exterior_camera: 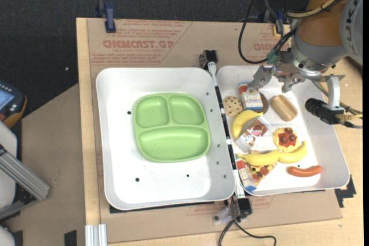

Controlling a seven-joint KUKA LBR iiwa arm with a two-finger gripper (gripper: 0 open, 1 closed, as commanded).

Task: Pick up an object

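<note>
i have the hand (275,79) hanging over the far end of the right bin (340,167), its two fingers spread apart with nothing between them, so it is released. the left finger tip sits above the far edge of the small carton (253,98), and the right finger tip sits just above the far end of the bread roll (283,108).

the nearest candidates lie just under and slightly nearer me than the hand. the bread roll is the one i would go for: it looks like light toy food, probably hard plastic or foam, smooth and a bit slippery, with a rounded oblong shape. i would close across its narrow waist, not along its length, so the fingers don't skate off the ends. the small carton is boxy with flat sides, which should grip well, though it is crowded by the cookie (232,105) on its left and a banana (244,121) touching its near side.

further toward me the pile gets tight: a wrapped packet (254,134), a small pizza piece (286,138) resting on a second banana (275,156), and a sausage (304,170) lying alone near the right front corner. the sausage is clear of its neighbours but thin and round, so likely to roll.

the left bin (115,181) holds a green divided plate (171,127), well apart from the hand.
</note>
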